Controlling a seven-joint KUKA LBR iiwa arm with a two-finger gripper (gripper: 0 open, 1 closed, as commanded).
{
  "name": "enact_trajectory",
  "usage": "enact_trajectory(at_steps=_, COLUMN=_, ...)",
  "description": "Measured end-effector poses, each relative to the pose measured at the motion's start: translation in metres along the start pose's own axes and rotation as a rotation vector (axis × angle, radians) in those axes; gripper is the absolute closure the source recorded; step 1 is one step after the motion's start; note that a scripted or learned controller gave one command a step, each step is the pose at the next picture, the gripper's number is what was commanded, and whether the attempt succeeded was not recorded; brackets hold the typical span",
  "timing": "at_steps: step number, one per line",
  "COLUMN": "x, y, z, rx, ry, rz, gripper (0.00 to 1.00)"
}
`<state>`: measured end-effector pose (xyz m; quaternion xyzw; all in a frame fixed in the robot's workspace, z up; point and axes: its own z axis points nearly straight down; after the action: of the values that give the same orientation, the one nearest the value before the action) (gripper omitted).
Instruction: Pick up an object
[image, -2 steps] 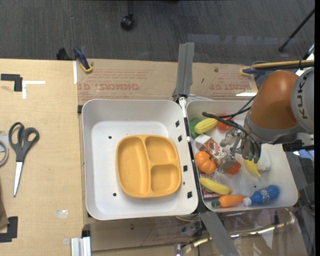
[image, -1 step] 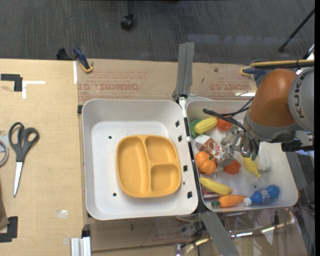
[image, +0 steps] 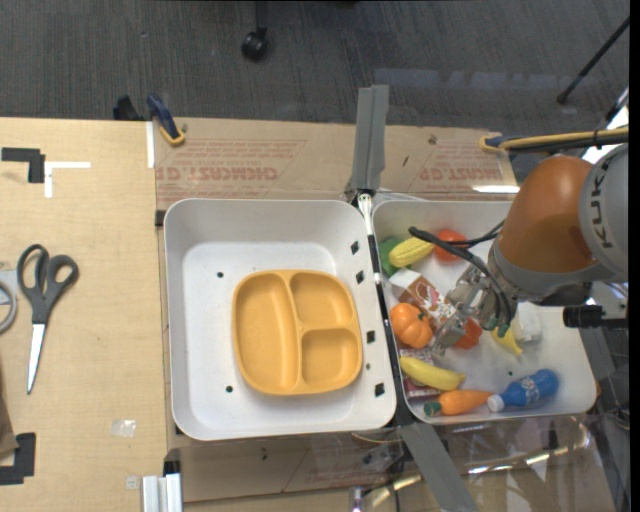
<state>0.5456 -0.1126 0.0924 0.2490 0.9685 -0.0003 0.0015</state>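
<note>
With its opening impossible to tell, the tool (image: 462, 318) sits low among the right bin's (image: 575, 395) crowded toys beside the orange fruit (image: 409, 324), so neighbours could spoil any grasp.

On my own arm (image: 600, 215), at the right, I read the white letters "KU", the start of a name cut off by the picture's edge. The cardboard sheet (image: 260, 160) behind the bins bears red print, upside down to me, which looks like "CHEMCAL GUYS"; I cannot be sure of it.
</note>
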Motion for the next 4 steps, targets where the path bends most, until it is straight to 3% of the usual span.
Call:
enact_trajectory(at_steps=1, x=-0.001, y=0.0, z=-0.01, rx=0.0, ry=-0.003, rz=-0.003, gripper=1.0)
enact_trajectory(at_steps=2, x=-0.01, y=0.081, z=-0.122, rx=-0.001, ry=0.0, rz=-0.016, gripper=1.0)
enact_trajectory(at_steps=3, x=-0.048, y=0.122, z=-0.172, rx=-0.001, ry=-0.001, rz=-0.023, gripper=1.0)
enact_trajectory(at_steps=4, x=-0.021, y=0.152, z=-0.186, rx=0.0, ry=-0.001, rz=-0.028, gripper=1.0)
